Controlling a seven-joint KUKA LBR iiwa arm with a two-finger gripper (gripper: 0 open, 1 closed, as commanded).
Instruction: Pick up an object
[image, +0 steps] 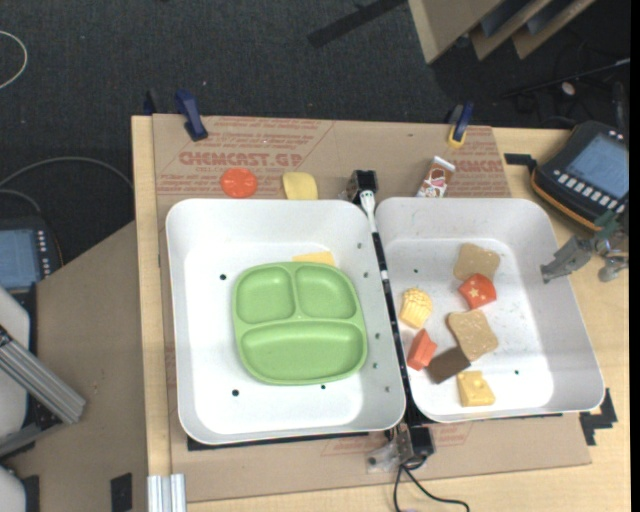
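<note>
The gripper sits at the right edge of the right bin, just outside the rim, w/ nothing between its parts. Whether the claw is open or closed, one cannot tell; it is too small and half cut off at the frame edge. Its place looks like a waiting or approach position, probably so the arm does not block the camera before a pick.

The pick candidates lie loose in the right bin, scattered in the middle, which fits a random-grasp setup. Nearest to the gripper are the bread at the top and the red piece just below it. Lower sits the toast, touching the brown block at its lower-left corner. The corn and the orange wedge lie near the left wall; the yellow cube is lowest.

The left bin holds a green tray w/ three compartments, and a yellow slice peeks out from behind its top edge.

The red piece looks like the easiest target: small, blocky, apart from its neighbours. The toast is flat, so prob. harder to grasp.
</note>
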